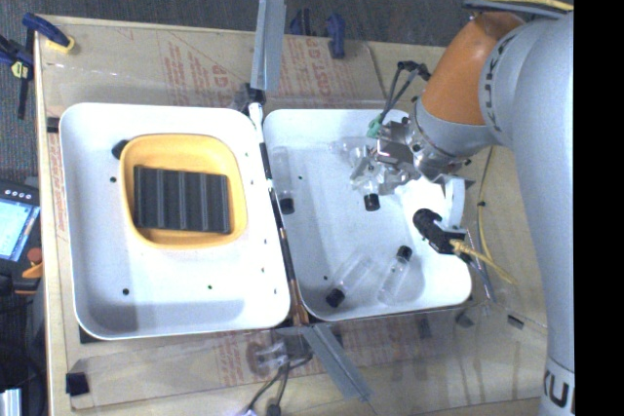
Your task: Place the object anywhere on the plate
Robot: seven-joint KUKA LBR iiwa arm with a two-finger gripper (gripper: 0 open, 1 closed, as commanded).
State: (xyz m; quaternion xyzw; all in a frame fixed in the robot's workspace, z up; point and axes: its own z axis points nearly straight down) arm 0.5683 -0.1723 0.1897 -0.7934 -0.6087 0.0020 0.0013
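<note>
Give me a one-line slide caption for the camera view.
Gripper over right bin holding bottles; yellow plate in left bin.

Grey arm (531, 112) reaching from right, wrist bent down, gripper (375, 172) lowered

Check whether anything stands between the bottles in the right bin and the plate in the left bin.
Only the two bins' adjoining rims separate the clear bottles from the yellow plate; they are low, and nothing else visible intervenes.

The end effector (373, 172) blurs together — finger state unreadable, arm cropped right.
</note>
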